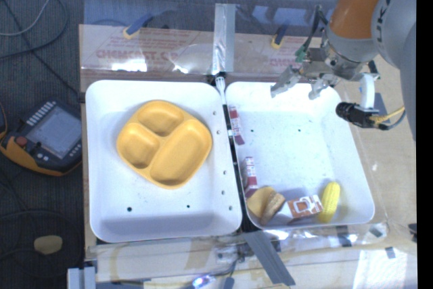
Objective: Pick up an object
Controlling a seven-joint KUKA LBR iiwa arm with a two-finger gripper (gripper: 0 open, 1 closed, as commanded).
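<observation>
1. Over the far rim of the right bin [352,145] sits the gripper [302,85], fingers spread, nothing between them.
2. Pickable things all lie at the near end of that bin, well apart from the gripper: corn cob [330,200], small orange-and-white packet [304,207], bread roll [264,204]. Direction from gripper: toward the near wall, slightly toward the arm's side for the corn.
3. Corn's long axis runs roughly far-to-near, so I'd guess the fingers should close across it, side to side.
4. Corn lies close to the near wall and touches or nearly touches the packet; tight room there. Roll sits in the near corner against the middle divider.
5. Bin floor between gripper and items is bare; open path down.
6. Left bin [101,145] holds a yellow divided plate [164,143], farther from the gripper; poor target.
</observation>
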